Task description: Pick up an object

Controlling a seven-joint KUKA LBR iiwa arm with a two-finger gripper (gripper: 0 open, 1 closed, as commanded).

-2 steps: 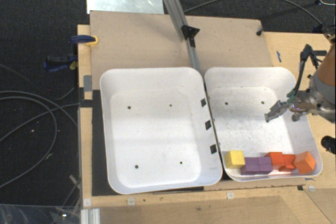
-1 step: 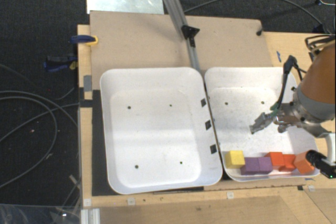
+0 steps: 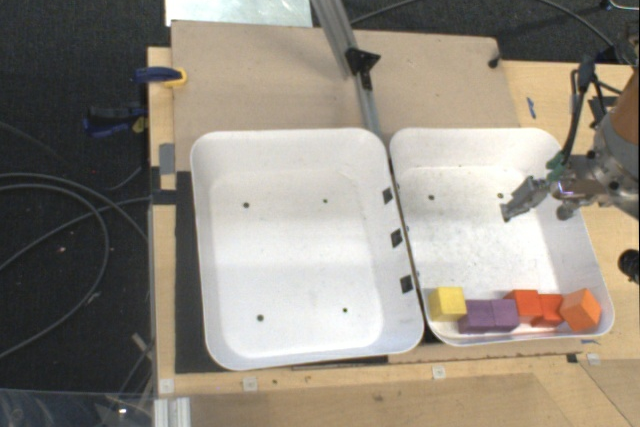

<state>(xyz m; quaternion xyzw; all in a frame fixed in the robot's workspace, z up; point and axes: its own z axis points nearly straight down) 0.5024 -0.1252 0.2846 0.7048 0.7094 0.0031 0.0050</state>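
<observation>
Blocks: four in a row along the lower edge of the right bin point(image 3: 480, 155), lower right of frame: yellow block point(image 3: 447, 302), purple block point(image 3: 488, 315), red block point(image 3: 535, 306), orange block point(image 3: 581, 310), each touching the next.
Gripper point(image 3: 535, 197): above the blocks, over the right bin's right half, well apart from them.
Fingers: spread, nothing between.
Left bin point(image 3: 290, 147): centre frame.
</observation>
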